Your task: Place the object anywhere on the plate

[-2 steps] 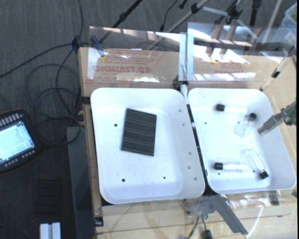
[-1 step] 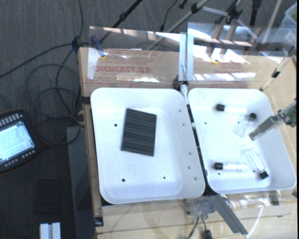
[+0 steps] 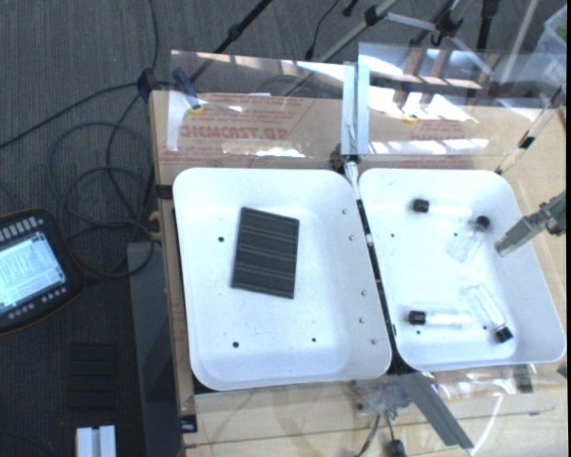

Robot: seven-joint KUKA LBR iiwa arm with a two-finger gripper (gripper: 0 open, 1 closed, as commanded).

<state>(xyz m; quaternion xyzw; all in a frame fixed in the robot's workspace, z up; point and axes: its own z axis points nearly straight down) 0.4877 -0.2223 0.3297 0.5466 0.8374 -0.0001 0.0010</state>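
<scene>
Left bin [image 3: 202,350]: dark ribbed rectangular plate [image 3: 265,252], lying flat near centre.
Right bin [image 3: 533,343]: clear tubes with black caps [image 3: 443,319], scattered, well apart from the plate.
Gripper [image 3: 503,247]: at right bin's right edge, near one tube; finger state cannot be told.

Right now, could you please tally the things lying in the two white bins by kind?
dark ribbed plate: 1
clear tubes with black caps: 3
small black cap lying by itself, any tube on it too faint to tell: 1
Total: 5
</scene>
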